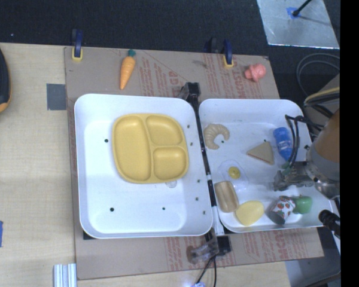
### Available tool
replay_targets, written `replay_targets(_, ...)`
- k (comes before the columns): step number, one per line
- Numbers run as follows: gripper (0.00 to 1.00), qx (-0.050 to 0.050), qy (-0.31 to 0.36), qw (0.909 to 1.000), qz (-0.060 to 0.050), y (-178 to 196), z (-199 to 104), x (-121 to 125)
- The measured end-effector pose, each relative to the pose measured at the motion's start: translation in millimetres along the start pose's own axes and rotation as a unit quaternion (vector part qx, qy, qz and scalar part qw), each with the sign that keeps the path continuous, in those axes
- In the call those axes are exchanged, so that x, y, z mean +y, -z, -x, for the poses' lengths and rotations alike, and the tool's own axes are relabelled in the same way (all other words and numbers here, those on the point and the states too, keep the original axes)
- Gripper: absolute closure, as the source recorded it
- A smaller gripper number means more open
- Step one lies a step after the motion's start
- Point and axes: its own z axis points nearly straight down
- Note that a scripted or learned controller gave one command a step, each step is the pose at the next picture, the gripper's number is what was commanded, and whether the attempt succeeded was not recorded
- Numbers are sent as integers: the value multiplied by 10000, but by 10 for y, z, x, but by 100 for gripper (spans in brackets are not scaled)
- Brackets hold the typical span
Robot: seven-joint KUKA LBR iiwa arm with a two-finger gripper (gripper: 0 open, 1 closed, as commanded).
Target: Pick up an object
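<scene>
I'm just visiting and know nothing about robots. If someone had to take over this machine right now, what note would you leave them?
Gripper: low over the right bin, near its right side; nothing visibly held.
Right bin holds: croissant, tan wedge, blue bottle, small yellow piece, bread roll, lemon, spotted toy, green piece.
Left bin: yellow divided plate.
Outside the bins: carrot, pink toy.
Done: nothing lifted yet.
Left: grasp one object and raise it.
</scene>
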Motion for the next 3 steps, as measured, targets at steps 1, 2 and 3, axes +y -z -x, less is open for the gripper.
replay_targets(1,0,-1,0,10000,3,-3,-1,0)
replay_targets(2,0,-23,6,10000,75,943,191,830)
replay_targets(3,0,13,12,10000,-18,-163,162,1217)
